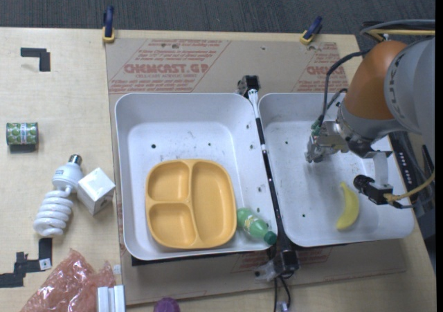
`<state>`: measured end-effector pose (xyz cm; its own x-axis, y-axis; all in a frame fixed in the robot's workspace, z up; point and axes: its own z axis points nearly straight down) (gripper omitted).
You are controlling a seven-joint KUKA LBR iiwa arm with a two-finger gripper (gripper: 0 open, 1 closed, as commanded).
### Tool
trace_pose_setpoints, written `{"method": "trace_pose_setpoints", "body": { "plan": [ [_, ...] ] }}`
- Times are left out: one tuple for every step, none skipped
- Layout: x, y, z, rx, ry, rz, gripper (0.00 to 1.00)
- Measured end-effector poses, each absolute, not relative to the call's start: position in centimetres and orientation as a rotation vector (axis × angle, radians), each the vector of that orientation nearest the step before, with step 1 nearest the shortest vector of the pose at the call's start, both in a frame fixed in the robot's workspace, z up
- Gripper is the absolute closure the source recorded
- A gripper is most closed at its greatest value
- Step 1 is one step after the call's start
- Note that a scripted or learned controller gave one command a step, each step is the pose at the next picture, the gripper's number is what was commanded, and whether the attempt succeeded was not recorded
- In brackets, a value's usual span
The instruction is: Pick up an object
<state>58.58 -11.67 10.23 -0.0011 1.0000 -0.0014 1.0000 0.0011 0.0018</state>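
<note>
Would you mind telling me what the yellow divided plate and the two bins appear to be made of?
Yellow divided plate: probably moulded plastic with a matte finish, judging by its even colour, rounded rims and lack of sharp glare. Left bin and right bin: seemingly thin white plastic, smooth with rounded corners, scuffed with dark specks.

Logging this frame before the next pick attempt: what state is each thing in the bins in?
Banana: lying loose in the right bin, untouched.
Bottle: on its side in the left bin, beside the plate.
Plate: flat, right side up.
Claw: above the right bin's floor, holding nothing visible.
</note>
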Motion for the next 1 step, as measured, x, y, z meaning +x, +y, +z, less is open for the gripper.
{"method": "trace_pose_setpoints", "body": {
  "plan": [
    [58.58, -11.67, 10.23, 2.219, 2.221, 0.000, 0.00]
  ]
}}
